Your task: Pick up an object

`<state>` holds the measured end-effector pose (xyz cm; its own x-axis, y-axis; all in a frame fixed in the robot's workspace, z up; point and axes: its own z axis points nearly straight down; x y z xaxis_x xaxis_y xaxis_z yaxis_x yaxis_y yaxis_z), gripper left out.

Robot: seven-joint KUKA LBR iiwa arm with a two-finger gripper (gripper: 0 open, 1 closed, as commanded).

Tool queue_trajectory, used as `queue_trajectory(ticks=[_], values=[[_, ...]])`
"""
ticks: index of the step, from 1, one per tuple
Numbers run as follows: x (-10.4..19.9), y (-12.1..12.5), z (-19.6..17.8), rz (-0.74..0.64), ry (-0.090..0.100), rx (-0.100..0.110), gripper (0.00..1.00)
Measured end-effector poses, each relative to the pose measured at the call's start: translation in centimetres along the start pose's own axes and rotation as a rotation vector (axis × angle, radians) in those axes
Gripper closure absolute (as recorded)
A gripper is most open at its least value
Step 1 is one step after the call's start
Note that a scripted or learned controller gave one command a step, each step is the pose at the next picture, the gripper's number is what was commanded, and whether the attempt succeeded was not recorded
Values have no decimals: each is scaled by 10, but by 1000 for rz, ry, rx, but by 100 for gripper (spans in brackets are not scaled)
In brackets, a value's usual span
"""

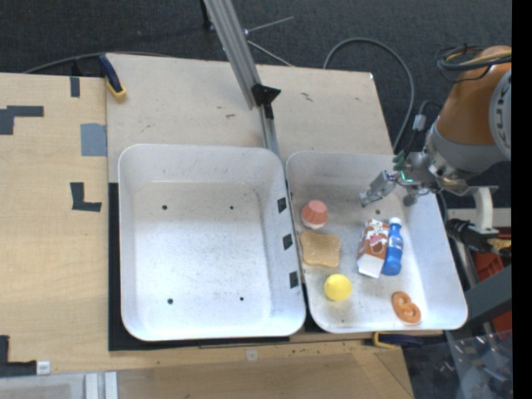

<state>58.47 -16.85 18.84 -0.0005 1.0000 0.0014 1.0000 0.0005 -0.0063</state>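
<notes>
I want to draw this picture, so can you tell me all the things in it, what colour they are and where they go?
Bins: 2, white, side by side on the bench.
Cup: 1, pink, upper left of the right bin.
Toast: 1, tan, just below the cup.
Ball: 1, yellow, below the toast.
Carton: 1, white and red, middle of the right bin.
Bottle: 1, blue with a white cap, lying against the carton's right side.
Pretzel: 1, orange, lower right corner of the right bin.
Metal pole: 1, grey, slanting in from the top.
Arm: 1, grey and orange, at the right.
Hand: 1, grey, above the carton, over the right bin.
</notes>
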Motion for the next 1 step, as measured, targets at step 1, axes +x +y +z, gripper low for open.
queue_trajectory(ticks=[1], values=[[0, 1, -3, -2, -1, -5, 0]])
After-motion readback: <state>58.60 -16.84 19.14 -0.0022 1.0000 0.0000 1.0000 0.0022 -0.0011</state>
